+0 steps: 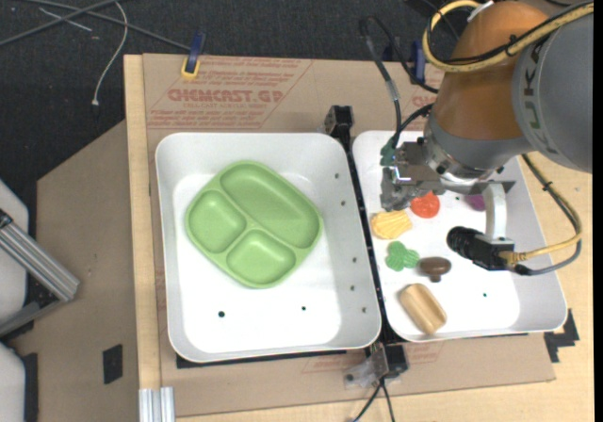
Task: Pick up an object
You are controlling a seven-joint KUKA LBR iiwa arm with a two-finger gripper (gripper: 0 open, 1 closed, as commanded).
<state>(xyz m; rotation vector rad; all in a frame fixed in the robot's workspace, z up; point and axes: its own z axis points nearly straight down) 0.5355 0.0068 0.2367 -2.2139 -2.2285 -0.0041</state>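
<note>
My gripper (400,186) hangs over the left part of the right bin (537,312), just above a yellow toy (391,223) and beside a red toy (427,206). Nearer the front lie a green toy (403,256), a brown mushroom-like piece (434,267) and a tan cylinder (422,307). A small purple piece (478,201) peeks out beneath the arm. The grey and orange arm (490,81) covers the bin's back part. I see nothing held in the gripper.
The left bin (179,298) holds a green divided plate (252,222). A black fitting with a yellow cable (482,249) hangs from the arm over the right bin. A black clamp (338,119) sits at the back between the bins.
</note>
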